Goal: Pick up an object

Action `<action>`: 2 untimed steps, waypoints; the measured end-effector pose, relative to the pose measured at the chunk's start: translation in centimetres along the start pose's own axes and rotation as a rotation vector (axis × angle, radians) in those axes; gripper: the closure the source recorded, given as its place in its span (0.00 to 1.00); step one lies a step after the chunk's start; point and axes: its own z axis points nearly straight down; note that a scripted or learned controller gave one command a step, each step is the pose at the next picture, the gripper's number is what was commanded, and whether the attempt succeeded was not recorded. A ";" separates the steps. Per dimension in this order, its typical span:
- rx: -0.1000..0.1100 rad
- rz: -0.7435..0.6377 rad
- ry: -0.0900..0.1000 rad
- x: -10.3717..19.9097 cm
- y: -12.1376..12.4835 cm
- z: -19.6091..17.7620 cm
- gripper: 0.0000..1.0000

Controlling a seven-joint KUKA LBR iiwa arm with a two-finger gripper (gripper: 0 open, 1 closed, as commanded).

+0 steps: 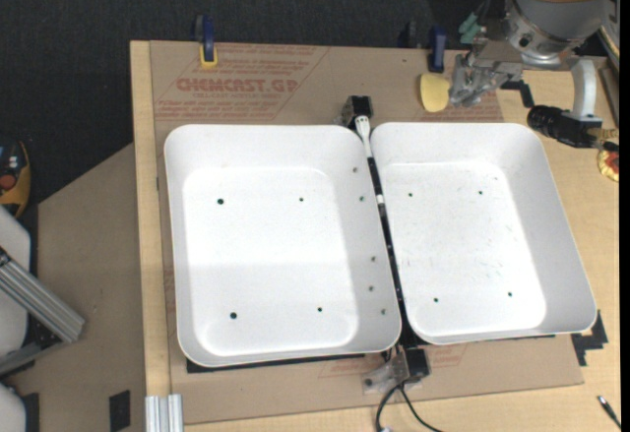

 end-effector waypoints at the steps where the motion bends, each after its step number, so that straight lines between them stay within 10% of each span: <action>1: 0.009 0.006 0.000 -0.2 -1.4 -1.2 1.00; 2: 0.017 0.000 0.002 6.7 1.1 7.3 1.00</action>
